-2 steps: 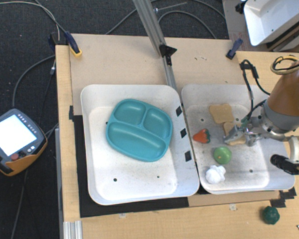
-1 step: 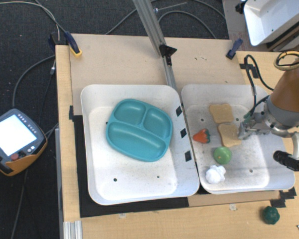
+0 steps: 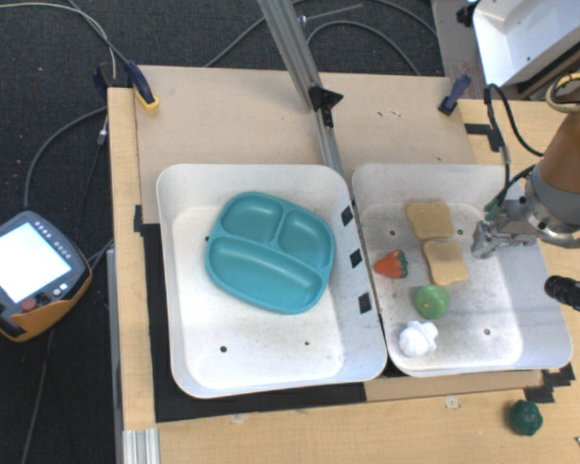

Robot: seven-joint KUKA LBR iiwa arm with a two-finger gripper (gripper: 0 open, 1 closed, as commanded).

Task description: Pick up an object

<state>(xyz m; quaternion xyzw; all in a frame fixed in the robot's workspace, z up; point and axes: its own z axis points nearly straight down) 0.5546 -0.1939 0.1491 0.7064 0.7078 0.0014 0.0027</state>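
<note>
The arm reached in from the right, and its pincer [image 3: 485,238] hung over the right bin [image 3: 532,356], near that bin's right side. How far the pincer was open could not be told, and nothing could be seen held in it. The things to pick from all lay in that right bin: two tan blocks, a tan block at the top [image 3: 429,219] and a second tan block [image 3: 446,262] just below it, a red toy with a green tip [image 3: 391,265], a green ball [image 3: 431,302] and a small white lump [image 3: 418,338]. The second tan block lay nearest, just left of the pincer, so it looked like the easy one to try. To do it well, the arm would likely need to move a little left, stop right above the block, go straight down, and close on its two flat sides without bumping the green ball close by. The left bin [image 3: 261,365] held a blue plate with three parts [image 3: 270,250]. Both bins sat on a light wooden desk [image 3: 232,114], with blue clamps at its far corners and a dark green ball [image 3: 525,417] near its front right corner. A metal pole [image 3: 290,37] slanted up behind the bins. The floor was dark carpet with cables, and a hand controller with a bright screen [image 3: 27,274] lay on it to the left.
</note>
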